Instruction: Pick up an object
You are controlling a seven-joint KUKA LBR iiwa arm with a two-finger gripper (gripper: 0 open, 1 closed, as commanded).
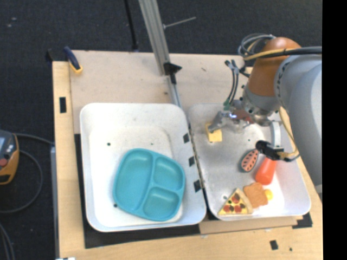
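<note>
- Gripper (pixel 218 124) low over upper left of right bin (pixel 227 161), just above yellow block (pixel 215 136); finger state impossible to tell.
- Lower right of frame: orange cylinder (pixel 265 171), striped oval piece (pixel 250 160), pizza slice (pixel 236 204), tan piece (pixel 256 194).
- Left bin (pixel 103 124): blue divided plate (pixel 149 184).

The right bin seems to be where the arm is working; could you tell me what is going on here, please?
The grey arm reaches into the right bin from the right, its hand low over the bin's far left part, just above a small yellow block. Nothing is seen held in it. Nearer the front lie a striped oval piece, an orange-red piece, a tan piece and a pizza slice. The left bin holds a teal divided plate.
</note>
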